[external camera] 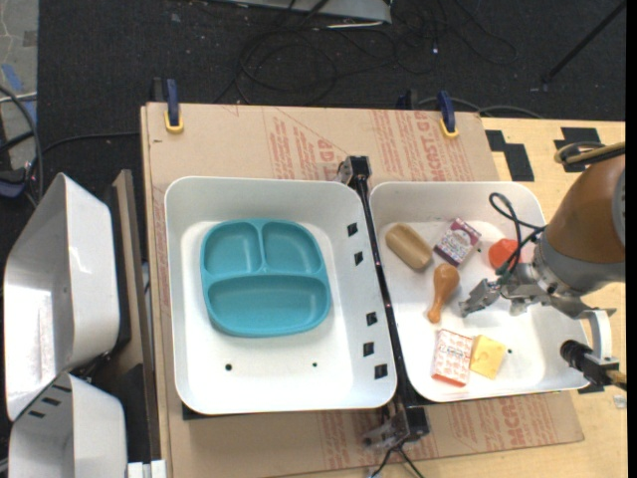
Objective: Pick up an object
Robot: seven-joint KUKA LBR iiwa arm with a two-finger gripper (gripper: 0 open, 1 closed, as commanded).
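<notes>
Your gripper (482, 298) hovers low in the right bin (528, 374), metal fingers parted, gripping nothing. Just left of it lies a smooth tan drumstick (441, 291); nearby, a rounded bread roll (408, 246), flat yellow cheese wedge (487, 357) and printed carton (453, 356).

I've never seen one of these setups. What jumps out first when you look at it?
Probably the teal divided plate, alone in the left bin. Then the robot's hand reaching into the right bin, just right of a toy chicken drumstick, with a bread roll above it.
</notes>
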